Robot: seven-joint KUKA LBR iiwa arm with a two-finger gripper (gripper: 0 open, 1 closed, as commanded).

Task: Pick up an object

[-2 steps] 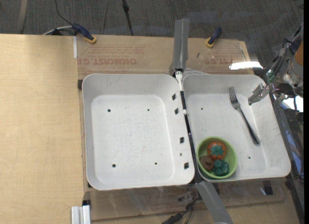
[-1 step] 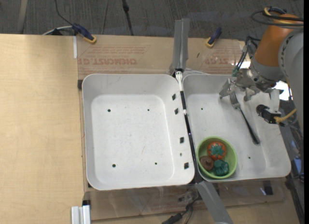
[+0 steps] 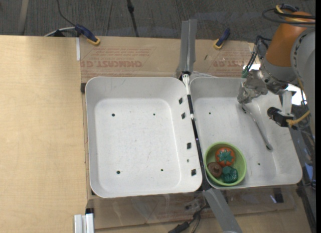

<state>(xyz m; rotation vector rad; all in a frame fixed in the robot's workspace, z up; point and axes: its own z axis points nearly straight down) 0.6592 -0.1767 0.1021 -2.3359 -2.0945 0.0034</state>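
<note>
Smooth white plastic bins [image 3: 100, 126] are sitting below my gripper [image 3: 244, 98], its grip unreadable, round green bowl [image 3: 225, 164] lying nearer the camera.

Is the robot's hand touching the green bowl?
Apart. The camera view shows the gripper up near the right bin's far end, while the green bowl sits at the near left corner, bare white floor between them.

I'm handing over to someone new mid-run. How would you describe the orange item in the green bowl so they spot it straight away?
Look at the right-hand white bin, then its near-left corner, where a green bowl sits. Of the three small things inside, take the round orange-red one with a green patch on top. Its neighbours are a brown lump and a teal piece.
</note>
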